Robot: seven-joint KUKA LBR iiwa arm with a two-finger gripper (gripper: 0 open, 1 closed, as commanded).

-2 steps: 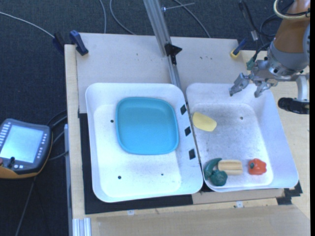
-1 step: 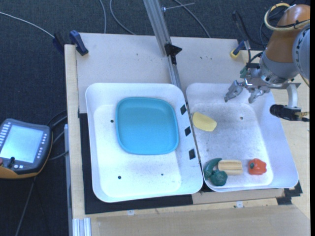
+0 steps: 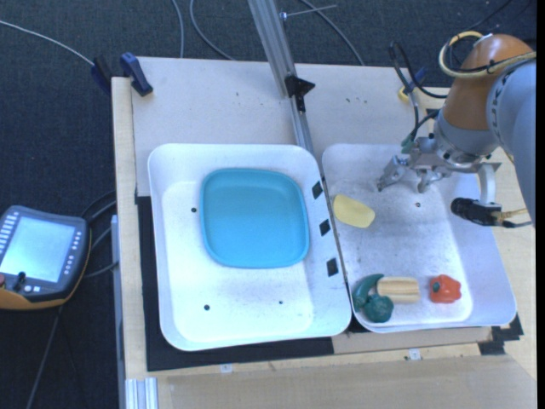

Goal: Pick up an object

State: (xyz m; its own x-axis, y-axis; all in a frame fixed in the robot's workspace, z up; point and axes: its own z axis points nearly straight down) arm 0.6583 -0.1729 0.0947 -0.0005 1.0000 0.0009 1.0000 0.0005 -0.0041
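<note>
Above the far part of the right bin [image 3: 477,254], the hand [image 3: 412,177] is seen hanging from the grey arm [image 3: 490,92], whose orange band sits just above the wrist. Its fingers [image 3: 390,177] are spread apart and nothing is gripped between them. A yellow piece [image 3: 352,211] is found lying at the left wall of that bin, near the hand but apart from it. Along the near wall, a dark green item [image 3: 373,298], a tan block [image 3: 398,290] and a red item [image 3: 444,289] are lined up, the green one touching the block. A blue plate [image 3: 254,217] is held in the left bin [image 3: 170,254]. Beside the tabletop [image 3: 213,100], a control pendant [image 3: 38,254] is set on the dark floor.
</note>
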